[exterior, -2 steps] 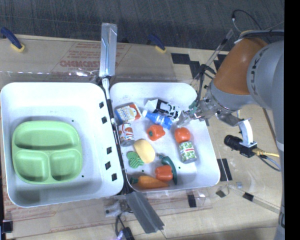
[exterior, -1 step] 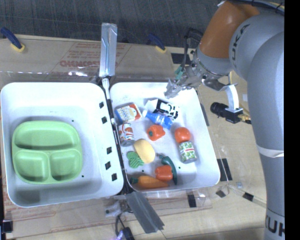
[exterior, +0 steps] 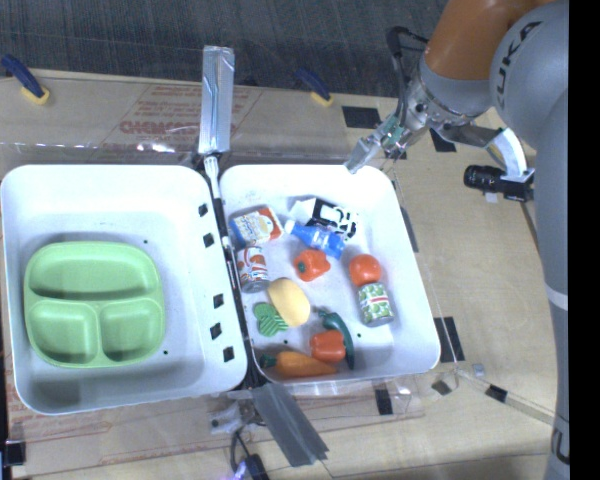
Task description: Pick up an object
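Far left of the jaws [exterior: 365, 155] sits the green divided tray [exterior: 93, 303]. Just below them, in the right bin [exterior: 412, 268], crowd a yellow lemon [exterior: 290, 301], red tomato [exterior: 363, 269] and jar [exterior: 376, 304]. I cannot tell whether the jaws are apart. Descending here risks hitting the bin rim, or nudging neighbours.

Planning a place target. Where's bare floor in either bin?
Left bin: bare floor around the green tray, mostly toward the far wall. Right bin: crowded centre; small bare patches at its far-left corner and right of the jar.
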Tool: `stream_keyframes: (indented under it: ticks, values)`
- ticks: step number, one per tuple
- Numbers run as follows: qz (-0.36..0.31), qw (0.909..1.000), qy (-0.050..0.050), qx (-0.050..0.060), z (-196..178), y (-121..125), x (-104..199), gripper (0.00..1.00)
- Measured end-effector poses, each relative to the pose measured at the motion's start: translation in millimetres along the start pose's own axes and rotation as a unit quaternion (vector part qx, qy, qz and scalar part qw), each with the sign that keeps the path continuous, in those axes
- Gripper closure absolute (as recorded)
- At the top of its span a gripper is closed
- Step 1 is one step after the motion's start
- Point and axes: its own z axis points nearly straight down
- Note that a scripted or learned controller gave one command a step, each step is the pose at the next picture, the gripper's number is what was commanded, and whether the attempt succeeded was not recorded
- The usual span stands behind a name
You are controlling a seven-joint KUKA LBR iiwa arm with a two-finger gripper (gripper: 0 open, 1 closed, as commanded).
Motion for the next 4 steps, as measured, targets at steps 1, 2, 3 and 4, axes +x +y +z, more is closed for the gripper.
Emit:
stream_keyframes:
  ticks: [1, 2, 3, 4]
  values:
    - [-0.072, 0.9974, 0.002, 0.001, 28.3, -40.2, 8.4, 1.00]
    - [-0.225, 0.9744, -0.001, 0.000, -33.6, -32.1, -12.2, 1.00]
    - [-0.419, 0.9081, 0.001, 0.000, -10.5, -33.3, -24.2, 1.00]
    - [-0.319, 0.9478, -0.001, 0.000, -54.9, -25.0, -31.3, 1.00]
